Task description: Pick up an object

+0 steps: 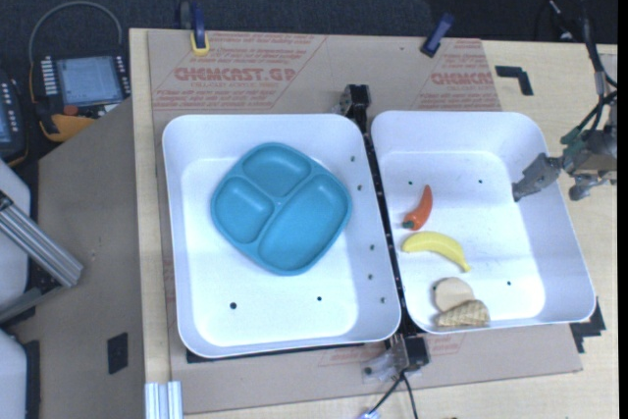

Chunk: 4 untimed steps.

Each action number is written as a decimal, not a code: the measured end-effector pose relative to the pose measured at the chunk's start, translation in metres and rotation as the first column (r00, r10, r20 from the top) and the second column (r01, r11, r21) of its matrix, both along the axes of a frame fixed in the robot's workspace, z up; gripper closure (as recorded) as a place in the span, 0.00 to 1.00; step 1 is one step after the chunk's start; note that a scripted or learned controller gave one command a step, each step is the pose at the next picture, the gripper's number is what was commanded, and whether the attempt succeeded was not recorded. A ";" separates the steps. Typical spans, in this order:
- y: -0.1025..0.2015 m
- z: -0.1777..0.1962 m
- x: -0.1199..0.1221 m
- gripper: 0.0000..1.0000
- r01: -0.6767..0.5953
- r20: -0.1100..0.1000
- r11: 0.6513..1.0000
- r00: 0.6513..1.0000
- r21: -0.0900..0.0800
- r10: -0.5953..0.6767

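Observation:
In the right bin [549,309] lie a red chili pepper [422,206], a yellow banana [438,248] just below it, and a tan bread-like piece [458,302] near the front wall. My gripper [548,180] hangs over the bin's right rim, well to the right of the pepper and banana and apart from all of them. Nothing shows held in it. The left bin [196,309] holds a blue divided plate [282,207].
Both bins sit side by side on a cardboard-covered bench [294,74], with a black joint between them. Clamps stand at the board's back edge. A pendant with a screen [86,80] lies off the bench at the far left.

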<state>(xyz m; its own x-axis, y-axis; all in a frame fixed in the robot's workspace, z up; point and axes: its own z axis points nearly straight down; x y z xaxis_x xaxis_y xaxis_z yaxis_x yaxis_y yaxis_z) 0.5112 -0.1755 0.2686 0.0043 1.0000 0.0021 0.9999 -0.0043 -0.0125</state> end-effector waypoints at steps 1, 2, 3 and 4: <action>0.001 0.007 0.002 0.00 -0.004 0.013 1.000 1.000 -0.003 0.004; -0.005 -0.042 0.010 0.00 -0.004 0.009 1.000 1.000 -0.001 0.004; -0.004 -0.086 0.004 0.00 -0.004 0.010 1.000 1.000 -0.001 0.004; -0.006 -0.137 -0.006 0.00 -0.004 0.010 1.000 1.000 -0.001 0.004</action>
